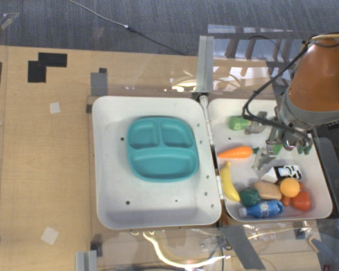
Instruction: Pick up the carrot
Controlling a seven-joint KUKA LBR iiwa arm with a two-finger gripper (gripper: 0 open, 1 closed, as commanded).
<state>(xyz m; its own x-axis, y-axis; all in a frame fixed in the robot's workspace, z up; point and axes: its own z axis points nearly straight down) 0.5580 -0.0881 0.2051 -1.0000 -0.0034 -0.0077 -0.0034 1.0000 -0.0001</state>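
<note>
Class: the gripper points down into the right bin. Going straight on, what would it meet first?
Probably the bare floor of the right bin beside the carrot; the gripper seems just right of it, though depth is unclear.

My bench is pale wood with black marks near its far left. Two white bins rest on it side by side: the left bin and the right bin.

Sitting side by side: left bin, right bin. Lying in the left bin: tray. Lying in the right bin: carrot near the divider, banana in front of it, bottle at the front wall. Hanging over the right bin, just right of the carrot: gripper.
</note>
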